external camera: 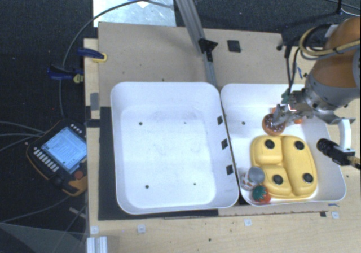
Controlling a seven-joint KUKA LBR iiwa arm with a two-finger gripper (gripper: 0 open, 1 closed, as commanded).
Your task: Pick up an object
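My gripper (284,112) hangs low over the right bin (240,105), coming in from the right under the grey and orange arm (338,71). Right below and slightly left of it lies a small brown round object (274,126), partly hidden by the gripper. I cannot tell whether the two touch. A large yellow block (285,166) with black dots fills the bin's front half. At the block's front left corner sit a small grey piece (255,174) and a green and red piece (259,193).
The left bin (166,144) stands beside the right one, sharing a raised middle rim (224,139). A grey pole (192,14) slants in from the back. A black fitting (334,151) sticks out at the right bin's right edge. A handheld control unit (59,153) lies off the bench's left side.
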